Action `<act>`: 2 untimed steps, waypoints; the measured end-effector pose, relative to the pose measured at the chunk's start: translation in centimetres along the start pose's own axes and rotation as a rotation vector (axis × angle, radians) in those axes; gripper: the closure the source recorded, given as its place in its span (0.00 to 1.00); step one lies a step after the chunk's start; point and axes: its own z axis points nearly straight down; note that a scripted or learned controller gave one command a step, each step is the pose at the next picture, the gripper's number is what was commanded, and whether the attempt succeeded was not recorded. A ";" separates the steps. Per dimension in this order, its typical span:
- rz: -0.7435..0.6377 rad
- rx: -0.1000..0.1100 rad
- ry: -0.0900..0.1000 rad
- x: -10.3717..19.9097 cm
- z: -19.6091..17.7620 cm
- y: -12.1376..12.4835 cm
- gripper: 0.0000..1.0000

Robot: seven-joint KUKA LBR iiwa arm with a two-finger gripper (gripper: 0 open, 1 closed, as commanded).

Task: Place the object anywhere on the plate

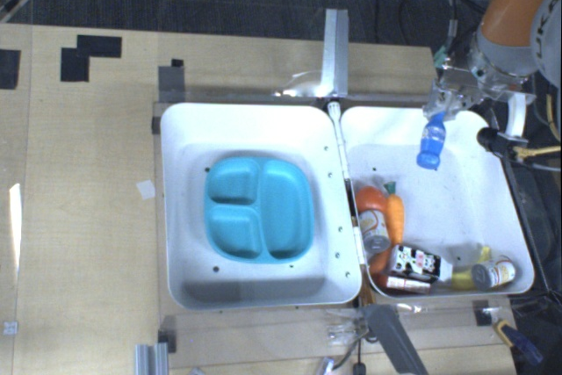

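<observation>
The arm is reaching in from the right, with the gripper (443,105) hanging over the far side of the right bin (457,189). A small blue bottle (430,145) is dangling below it, upper end at the fingertips, body clear of the bin floor; the gripper is pinching the bottle by its top, which is why the bottle is hanging upright. The blue plate (261,208) is lying in the middle of the left bin (184,189), well apart from the bottle and across the divider between the bins. A carrot (394,215), a can (375,230), a box (413,263) and other small items are lying along the right bin's near-left side. Judgement: the lift is done; the carry over to the plate is not yet done.
</observation>
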 end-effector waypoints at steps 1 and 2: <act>0.087 0.004 0.002 5.9 2.4 -4.2 1.00; -0.036 0.000 0.002 5.8 -4.2 -0.9 1.00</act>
